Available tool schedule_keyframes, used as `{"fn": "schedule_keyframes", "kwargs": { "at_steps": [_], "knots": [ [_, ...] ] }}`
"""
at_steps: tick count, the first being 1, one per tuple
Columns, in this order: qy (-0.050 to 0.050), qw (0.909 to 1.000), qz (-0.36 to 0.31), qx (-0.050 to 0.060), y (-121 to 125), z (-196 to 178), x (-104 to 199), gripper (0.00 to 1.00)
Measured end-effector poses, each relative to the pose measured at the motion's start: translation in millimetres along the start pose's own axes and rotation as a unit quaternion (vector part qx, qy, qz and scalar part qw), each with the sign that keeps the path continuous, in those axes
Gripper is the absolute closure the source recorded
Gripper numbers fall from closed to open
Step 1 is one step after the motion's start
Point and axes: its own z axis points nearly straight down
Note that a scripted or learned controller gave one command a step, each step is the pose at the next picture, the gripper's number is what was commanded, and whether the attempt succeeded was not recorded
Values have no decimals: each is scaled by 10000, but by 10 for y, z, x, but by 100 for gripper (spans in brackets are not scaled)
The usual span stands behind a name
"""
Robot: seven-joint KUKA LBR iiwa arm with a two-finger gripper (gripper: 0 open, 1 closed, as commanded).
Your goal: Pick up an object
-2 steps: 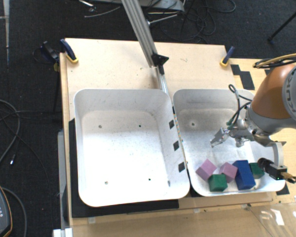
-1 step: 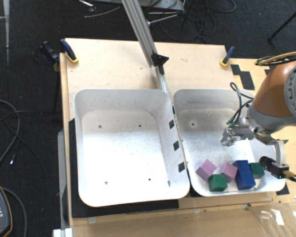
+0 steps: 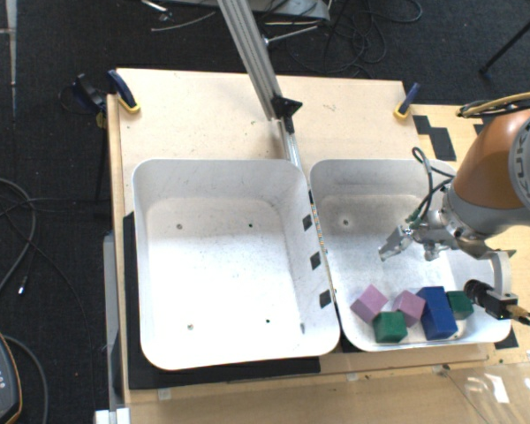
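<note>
Several small blocks lie bunched in the near corner of the right bin (image 3: pixel 353 188): a pink block (image 3: pixel 368 304), a second pink block (image 3: pixel 410 306), a green block (image 3: pixel 389 326), a blue block (image 3: pixel 437 313) and a dark green block (image 3: pixel 460 304). My gripper (image 3: pixel 412 247) hangs over the middle of the right bin, a little behind and above the blocks. Its fingers are spread open and nothing sits between them. The arm's orange band (image 3: pixel 490 162) comes in from the right.
The left bin (image 3: pixel 159 184) sits beside the right one, sharing a raised divider rim. A slanted metal rail (image 3: pixel 252 47) crosses the bench at the back. Clamps (image 3: pixel 124 91) hold the bench corners.
</note>
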Motion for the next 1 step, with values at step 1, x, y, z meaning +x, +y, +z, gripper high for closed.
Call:
{"fn": "schedule_keyframes", "kwargs": {
  "at_steps": [1],
  "knots": [
    [1,10000,-3,-10,6,-101,2,100]
  ]
}}
